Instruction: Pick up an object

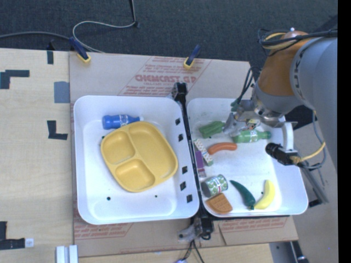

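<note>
Left bin (88, 163): a yellow divided plate (139, 155) sits in the middle, a blue bottle (118, 121) just above its upper edge. Over to the right bin (296, 193): a green block (211, 129) up top, an orange sausage (221, 147) below it, a can (214, 184), a dark green pepper (243, 193) and a banana (265, 195) along the front. The gripper (239, 123) is low between the green block and a green bottle (253, 137); how far it's open, I can't tell, and nothing shows in its grasp.
</note>
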{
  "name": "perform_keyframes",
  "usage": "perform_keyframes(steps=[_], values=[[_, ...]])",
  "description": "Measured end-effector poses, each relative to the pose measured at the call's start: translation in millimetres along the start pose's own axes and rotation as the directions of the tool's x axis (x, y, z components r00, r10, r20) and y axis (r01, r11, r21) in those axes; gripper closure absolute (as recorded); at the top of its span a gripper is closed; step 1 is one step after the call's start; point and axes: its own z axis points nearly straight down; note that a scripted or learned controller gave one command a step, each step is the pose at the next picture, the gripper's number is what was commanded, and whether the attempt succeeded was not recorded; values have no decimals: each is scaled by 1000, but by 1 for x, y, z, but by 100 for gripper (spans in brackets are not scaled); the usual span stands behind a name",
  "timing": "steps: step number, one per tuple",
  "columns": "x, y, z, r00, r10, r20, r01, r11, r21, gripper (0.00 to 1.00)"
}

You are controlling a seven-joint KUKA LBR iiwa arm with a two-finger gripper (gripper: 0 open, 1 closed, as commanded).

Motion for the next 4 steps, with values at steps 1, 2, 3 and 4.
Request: perform_keyframes(steps=[1, 2, 3, 4], values=[[0, 0, 0, 1000, 0, 0, 0, 1000, 1, 0], [5, 9, 78, 1000, 0, 0, 0, 1000, -1, 0], [5, 9, 69, 1000, -1, 1, 1, 1000, -1, 100], [71, 5, -61, 1000, 0, 0, 0, 1000, -1, 100]])
